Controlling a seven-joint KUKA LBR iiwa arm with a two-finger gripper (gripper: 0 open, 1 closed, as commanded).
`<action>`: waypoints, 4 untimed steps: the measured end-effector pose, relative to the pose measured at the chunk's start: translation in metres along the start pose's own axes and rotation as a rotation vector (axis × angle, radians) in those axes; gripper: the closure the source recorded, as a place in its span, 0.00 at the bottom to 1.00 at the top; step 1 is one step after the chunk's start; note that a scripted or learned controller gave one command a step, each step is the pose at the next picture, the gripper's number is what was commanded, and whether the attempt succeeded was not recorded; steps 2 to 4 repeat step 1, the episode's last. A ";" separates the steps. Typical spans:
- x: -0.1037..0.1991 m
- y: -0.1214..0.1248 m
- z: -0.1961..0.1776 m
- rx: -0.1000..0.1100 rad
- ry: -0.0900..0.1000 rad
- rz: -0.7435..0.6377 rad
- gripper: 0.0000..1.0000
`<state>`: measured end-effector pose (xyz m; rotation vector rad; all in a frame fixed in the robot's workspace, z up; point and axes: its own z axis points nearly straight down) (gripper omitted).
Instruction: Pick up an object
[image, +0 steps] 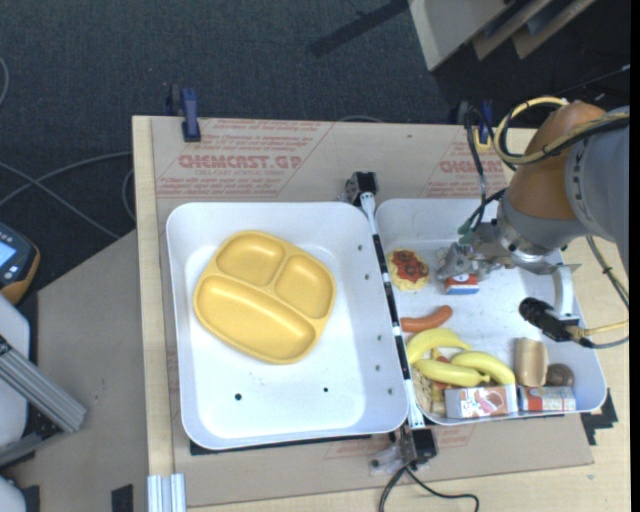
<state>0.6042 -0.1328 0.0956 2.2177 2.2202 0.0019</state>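
Just below fingers (462, 262): small carton (461, 285).

on my feed the only print i can read is red lettering, "chemcast gp", on the brown protective sheet (240, 160) covering the desk behind the bins; the repeat at right is cut off and the carton labels are too small.

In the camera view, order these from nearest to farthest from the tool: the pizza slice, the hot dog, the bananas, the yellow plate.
Measured from the tool:
1. Pizza slice, just left of it.
2. Hot dog, below it.
3. Bananas, lower in the right bin.
4. Yellow plate, in the left bin.
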 end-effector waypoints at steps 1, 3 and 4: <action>0.077 -0.064 -0.095 0.002 0.005 -0.005 1.00; 0.077 -0.064 -0.095 0.002 0.005 -0.005 1.00; 0.077 -0.064 -0.095 0.002 0.005 -0.005 1.00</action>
